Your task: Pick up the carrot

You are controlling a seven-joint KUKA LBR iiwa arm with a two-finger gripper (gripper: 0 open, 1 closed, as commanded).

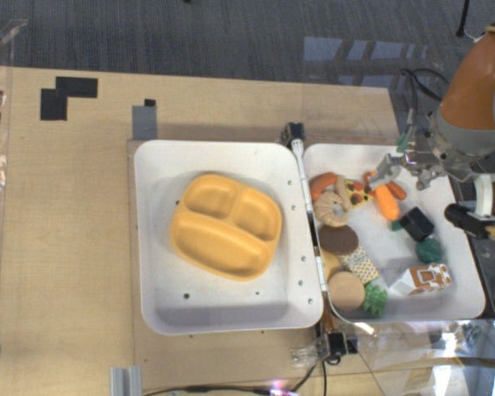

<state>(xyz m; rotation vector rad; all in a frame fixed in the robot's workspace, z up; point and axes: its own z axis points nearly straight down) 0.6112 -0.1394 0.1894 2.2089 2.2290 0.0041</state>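
Sweeping left to right: the yellow divided plate (226,224) lies well left of the fingers; the carrot (386,202) lies just below them — small, stiff, probably light plastic, best pinched across its middle. The gripper (403,168) seems open and empty, though blurred.

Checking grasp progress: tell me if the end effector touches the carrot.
Cannot tell. In the camera view the end effector sits right above the carrot, with no clear gap or contact visible.
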